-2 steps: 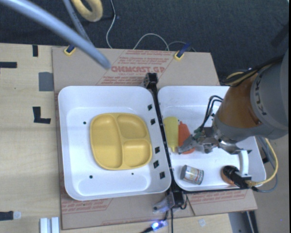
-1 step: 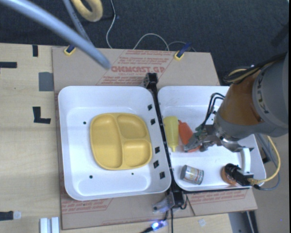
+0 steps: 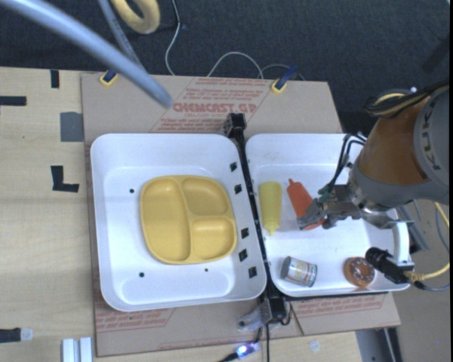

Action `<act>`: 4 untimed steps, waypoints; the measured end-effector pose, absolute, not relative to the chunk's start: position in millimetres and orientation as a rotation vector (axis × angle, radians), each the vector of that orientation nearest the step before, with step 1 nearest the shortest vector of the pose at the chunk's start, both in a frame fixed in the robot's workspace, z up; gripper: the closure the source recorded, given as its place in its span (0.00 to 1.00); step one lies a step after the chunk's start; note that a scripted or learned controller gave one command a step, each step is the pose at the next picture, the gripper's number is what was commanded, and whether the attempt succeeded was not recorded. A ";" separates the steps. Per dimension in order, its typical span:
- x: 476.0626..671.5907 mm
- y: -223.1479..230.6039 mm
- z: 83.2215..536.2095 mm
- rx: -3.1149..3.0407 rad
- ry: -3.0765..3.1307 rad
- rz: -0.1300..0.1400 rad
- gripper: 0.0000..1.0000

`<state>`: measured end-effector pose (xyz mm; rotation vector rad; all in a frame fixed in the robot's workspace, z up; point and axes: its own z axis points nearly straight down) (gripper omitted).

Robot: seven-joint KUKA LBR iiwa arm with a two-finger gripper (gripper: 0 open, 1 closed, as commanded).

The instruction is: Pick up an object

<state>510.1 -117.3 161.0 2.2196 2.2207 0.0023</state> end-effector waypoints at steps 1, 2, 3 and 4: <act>511.3 -117.0 205.4 2.218 2.221 0.003 1.00; 540.2 -62.7 205.5 2.215 2.230 0.001 1.00; 558.8 -3.6 200.8 2.215 2.232 0.000 1.00; 570.8 48.4 213.0 2.215 2.231 0.001 1.00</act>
